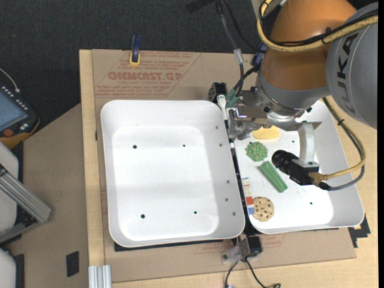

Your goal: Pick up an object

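Two shallow white plastic bins sit side by side on a cardboard-covered worktop point(90, 161). The left bin point(120, 221) shows a bare floor marked only by four small dark dots.

The right bin point(345, 212) holds, along its left half: a pale yellow flat piece point(267, 134) near the top; just below it a round, bumpy green item resembling broccoli point(257, 151); below that a long green stick-shaped object point(273, 176) lying diagonally; and near the bottom a round tan cookie with dark chips point(262, 208). A small red and blue piece point(249, 201) lies against the dividing rim just beside the cookie. The four main objects lie apart from one another.

The grey arm with its orange band point(306, 26) enters from the right and hangs over the upper part of the right bin, covering much of it. The end effector point(246, 120) sits near the bin's upper left corner, close to the dividing rim and just beside the yellow piece. Whether it is spread or closed cannot be told, nor whether it touches anything. A black cylindrical fitting point(291, 165) with a cable sits just right of the green stick.

Open floor remains in the right bin's lower right area
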Controlling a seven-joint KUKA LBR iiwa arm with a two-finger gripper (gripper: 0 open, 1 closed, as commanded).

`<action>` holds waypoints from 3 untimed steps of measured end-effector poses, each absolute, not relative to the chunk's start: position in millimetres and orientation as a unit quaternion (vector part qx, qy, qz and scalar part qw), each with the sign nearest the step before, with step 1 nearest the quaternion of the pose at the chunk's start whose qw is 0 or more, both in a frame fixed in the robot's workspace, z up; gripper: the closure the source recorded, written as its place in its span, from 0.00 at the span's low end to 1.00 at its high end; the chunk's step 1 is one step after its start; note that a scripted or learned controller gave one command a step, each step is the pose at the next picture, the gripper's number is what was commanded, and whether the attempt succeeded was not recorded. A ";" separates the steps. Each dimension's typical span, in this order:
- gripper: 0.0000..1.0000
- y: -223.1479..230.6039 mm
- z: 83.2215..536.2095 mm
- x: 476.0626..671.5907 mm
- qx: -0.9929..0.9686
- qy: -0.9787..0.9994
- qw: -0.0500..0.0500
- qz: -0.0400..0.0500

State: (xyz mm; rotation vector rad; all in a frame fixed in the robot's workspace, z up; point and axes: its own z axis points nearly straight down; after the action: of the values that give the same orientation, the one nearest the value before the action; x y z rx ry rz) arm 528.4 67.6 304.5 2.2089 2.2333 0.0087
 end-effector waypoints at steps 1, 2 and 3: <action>1.00 18.9 354.2 477.7 0.708 0.706 0.001 0.001; 1.00 60.2 495.9 527.0 0.705 0.709 0.007 0.008; 1.00 109.9 491.8 503.7 0.705 0.709 -0.001 0.000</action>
State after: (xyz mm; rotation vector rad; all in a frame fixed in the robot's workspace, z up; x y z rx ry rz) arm 503.7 109.9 491.8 2.2152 2.2302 0.0005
